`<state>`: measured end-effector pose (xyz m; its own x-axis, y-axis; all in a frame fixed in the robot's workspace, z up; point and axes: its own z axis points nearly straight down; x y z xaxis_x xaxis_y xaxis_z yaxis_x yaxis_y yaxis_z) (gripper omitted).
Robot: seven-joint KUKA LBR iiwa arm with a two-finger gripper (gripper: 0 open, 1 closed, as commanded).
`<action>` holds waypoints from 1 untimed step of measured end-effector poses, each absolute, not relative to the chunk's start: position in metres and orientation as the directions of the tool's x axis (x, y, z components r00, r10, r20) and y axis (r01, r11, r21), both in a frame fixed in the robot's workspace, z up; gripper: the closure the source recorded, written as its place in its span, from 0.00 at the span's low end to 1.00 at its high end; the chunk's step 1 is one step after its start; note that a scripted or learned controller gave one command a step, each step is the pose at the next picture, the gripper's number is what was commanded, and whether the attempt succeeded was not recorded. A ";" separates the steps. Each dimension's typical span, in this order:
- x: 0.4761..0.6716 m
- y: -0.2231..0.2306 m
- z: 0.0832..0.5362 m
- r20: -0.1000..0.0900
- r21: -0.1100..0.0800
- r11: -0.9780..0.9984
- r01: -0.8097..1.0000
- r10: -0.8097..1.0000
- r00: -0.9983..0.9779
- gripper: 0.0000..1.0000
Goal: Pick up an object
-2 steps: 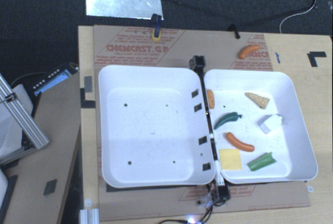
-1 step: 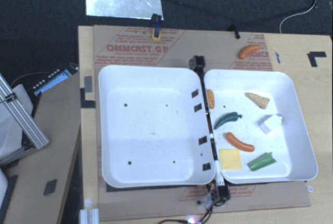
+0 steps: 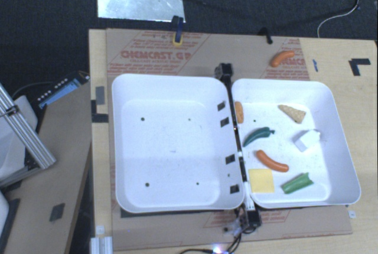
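Overhead, two shallow white bins sit side by side on the desk (image 3: pixel 331 49). Left bin (image 3: pixel 171 143): bare white floor with a few small dark dots. Right bin (image 3: pixel 331 129): holds all the loose items but one. Orange piece (image 3: pixel 238 111) lies along the bin's left wall, near the divider. Tan wedge (image 3: pixel 293 113) upper middle. Dark green pepper (image 3: pixel 258 135) below it to the left, lying at a slant. White block (image 3: pixel 306 140) toward the right wall. Orange sausage (image 3: pixel 272 160) between pepper and yellow square (image 3: pixel 261 181); the square lies flat by the lower left corner. Light green pepper (image 3: pixel 296 183) just right of the square, apart from it. A second orange sausage (image 3: pixel 282 58) rests on the desk behind the right bin, outside it. Small yellow item (image 3: pixel 176 39) at the desk's far edge, possibly a clamp; too small to tell. Arm and tool: state cannot be told from this view.
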<state>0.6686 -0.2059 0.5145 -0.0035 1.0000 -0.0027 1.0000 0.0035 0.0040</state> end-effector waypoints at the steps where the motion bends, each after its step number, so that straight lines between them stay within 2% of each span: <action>1: 0.669 -0.206 0.516 -0.003 0.004 0.004 1.000 1.000 -0.004 1.00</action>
<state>0.6686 -0.2058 0.5163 -0.0040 1.0000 -0.0030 1.0000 0.0040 0.0039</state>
